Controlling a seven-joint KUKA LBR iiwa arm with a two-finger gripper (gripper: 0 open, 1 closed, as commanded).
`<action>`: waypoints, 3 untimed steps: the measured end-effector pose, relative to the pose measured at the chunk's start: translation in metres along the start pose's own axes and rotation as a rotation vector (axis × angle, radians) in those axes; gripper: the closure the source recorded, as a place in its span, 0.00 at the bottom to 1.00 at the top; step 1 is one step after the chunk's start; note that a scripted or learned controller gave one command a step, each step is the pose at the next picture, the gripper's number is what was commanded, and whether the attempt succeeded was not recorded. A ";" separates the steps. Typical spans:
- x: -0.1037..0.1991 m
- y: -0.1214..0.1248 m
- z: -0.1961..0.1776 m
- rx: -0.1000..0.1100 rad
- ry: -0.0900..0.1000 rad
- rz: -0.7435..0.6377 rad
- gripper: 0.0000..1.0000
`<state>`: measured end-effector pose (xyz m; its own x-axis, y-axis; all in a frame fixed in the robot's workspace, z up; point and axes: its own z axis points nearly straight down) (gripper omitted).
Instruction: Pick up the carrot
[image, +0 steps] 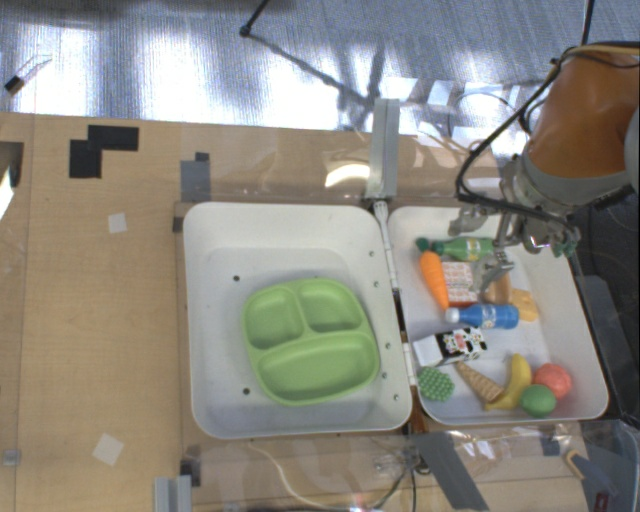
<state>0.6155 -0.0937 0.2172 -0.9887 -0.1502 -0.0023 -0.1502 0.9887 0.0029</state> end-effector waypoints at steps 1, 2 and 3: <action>-0.015 -0.003 0.121 0.005 -0.009 -0.052 0.00; -0.003 -0.006 0.129 0.005 -0.008 0.348 0.00; -0.007 -0.004 0.118 0.005 -0.016 0.340 1.00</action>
